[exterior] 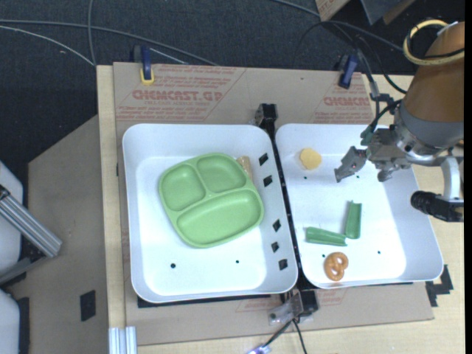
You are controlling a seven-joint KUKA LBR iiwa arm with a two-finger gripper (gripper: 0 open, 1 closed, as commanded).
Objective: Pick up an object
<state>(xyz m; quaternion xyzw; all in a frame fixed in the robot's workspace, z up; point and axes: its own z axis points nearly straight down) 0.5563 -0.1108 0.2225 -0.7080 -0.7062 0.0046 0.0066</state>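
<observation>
The right bin (413, 220) holds a yellow round piece (310, 158) at its upper left, two green sticks (352, 220) (325, 236) near the middle, and an orange pretzel-shaped piece (335, 265) at the front. My gripper (366, 167) hangs over the upper part of this bin, right of the yellow piece and above the green sticks. Its two fingers are spread apart with nothing between them. A green divided plate (212, 198) lies in the left bin (147, 257), with a small tan object (244, 164) at its upper right edge.
A black divider with clips (274, 198) runs between the bins. Blue clamps (146, 65) (346, 71) hold the cardboard base at the back. Cables (431, 203) trail from the arm over the right bin's right edge.
</observation>
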